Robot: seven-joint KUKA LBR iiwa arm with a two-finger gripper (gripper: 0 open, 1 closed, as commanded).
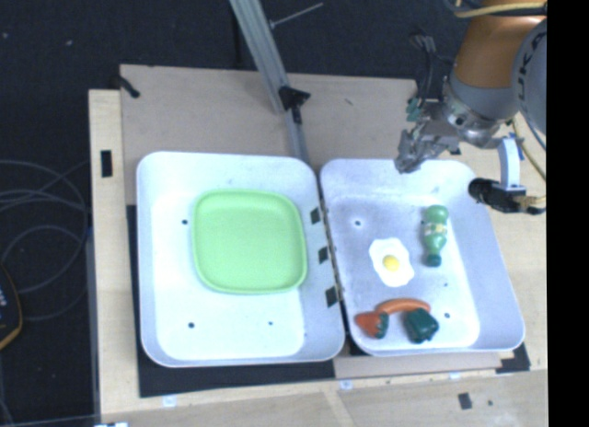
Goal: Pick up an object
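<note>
The right bin holds a green bottle, a fried egg, an orange sausage, a small red-orange piece and a dark green piece. My gripper hangs over the far edge of the right bin, well above and behind the bottle. Nothing shows between its fingers, and whether they are open or shut is unclear from this angle.
A light green square plate lies in the left bin. A grey slanted pole rises behind the bins, ending near their shared far corner. The bins' divider runs down the middle.
</note>
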